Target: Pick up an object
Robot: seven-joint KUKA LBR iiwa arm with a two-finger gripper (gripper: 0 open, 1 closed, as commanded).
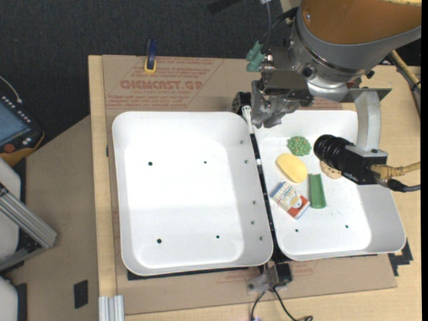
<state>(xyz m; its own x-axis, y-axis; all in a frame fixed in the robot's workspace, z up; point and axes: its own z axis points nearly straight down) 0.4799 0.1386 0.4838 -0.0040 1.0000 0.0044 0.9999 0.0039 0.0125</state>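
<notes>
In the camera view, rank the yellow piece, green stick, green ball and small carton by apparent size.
1. Carton
2. Yellow piece
3. Green stick and green ball: look about alike, so unranked.

Lots of room on the left, crowded on the right.
The left bin [180, 192] has a wide bare floor to reach into. In the right bin [348, 236], a green lump [299, 145], a yellow piece [292, 168], a small box [289, 199] and a green stick [316, 192] sit close together near the middle wall. A black camera [341, 158] hangs just beside them, and the arm [354, 19] covers the bin's far corner. The near right part has bare floor.
</notes>
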